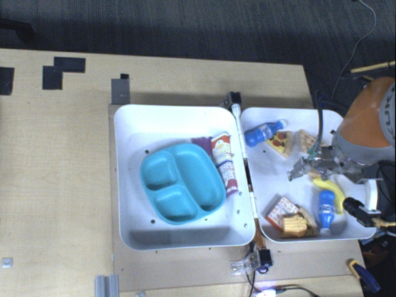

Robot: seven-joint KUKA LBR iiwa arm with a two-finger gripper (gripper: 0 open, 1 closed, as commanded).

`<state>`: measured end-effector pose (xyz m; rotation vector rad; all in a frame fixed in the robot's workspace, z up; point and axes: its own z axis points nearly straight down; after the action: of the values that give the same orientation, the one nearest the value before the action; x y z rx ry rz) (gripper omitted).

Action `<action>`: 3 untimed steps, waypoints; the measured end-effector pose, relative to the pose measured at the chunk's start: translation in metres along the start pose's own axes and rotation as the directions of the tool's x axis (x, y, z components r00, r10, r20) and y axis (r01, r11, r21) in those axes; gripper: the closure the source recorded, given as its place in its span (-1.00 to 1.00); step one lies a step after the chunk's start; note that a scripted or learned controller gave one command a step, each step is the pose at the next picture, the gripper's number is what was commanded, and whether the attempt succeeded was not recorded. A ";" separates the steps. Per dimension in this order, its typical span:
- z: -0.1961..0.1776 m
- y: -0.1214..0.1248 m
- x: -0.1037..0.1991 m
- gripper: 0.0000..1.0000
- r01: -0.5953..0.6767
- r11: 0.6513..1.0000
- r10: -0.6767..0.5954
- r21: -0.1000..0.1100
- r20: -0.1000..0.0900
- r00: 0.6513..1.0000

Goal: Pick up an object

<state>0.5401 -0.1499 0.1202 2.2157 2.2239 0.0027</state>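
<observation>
On the desk (pixel 55 178), the left bin (pixel 127 166) holds a blue divided tray (pixel 182 183). In the right bin (pixel 272 166), the arm (pixel 371 125) hangs its claw (pixel 307 164) above a yellow banana (pixel 329 189), which lies just right of and below it, long axis slanting; whether the claw is spread or closed cannot be told.

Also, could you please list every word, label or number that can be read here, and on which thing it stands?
None can be read.
Tube-like packet beside the blue tray: print, too blurred.
Small box in the right bin: printed pattern, too small.
Blue bottles: labels illegible.
</observation>
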 end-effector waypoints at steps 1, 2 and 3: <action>0.033 0.048 0.044 -1.00 0.002 1.000 -0.002 -0.004 0.000 1.000; 0.033 0.080 0.058 -1.00 0.003 1.000 -0.003 -0.004 0.000 1.000; 0.021 0.082 0.058 1.00 0.010 1.000 -0.010 -0.009 0.002 1.000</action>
<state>0.6217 -0.0918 0.0997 2.1994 2.2294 0.0110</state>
